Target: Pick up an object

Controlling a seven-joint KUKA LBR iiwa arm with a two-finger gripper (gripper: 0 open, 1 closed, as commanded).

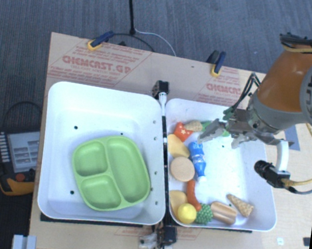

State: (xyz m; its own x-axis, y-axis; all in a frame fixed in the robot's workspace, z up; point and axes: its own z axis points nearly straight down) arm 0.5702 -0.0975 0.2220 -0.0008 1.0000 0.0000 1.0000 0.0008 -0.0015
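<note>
jaws (224, 132): spread wide, holding nothing, upper part of right bin (262, 190) | target: blue toy bottle (197, 157), centre-left of that bin, just below-left of jaws | handling: likely light, stiff, slippery plastic; grip across its narrow body

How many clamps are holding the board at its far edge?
2. One clamp is at the far edge above the left bin; the other clamp is above the right bin. Others may be hidden behind the arm.
</note>
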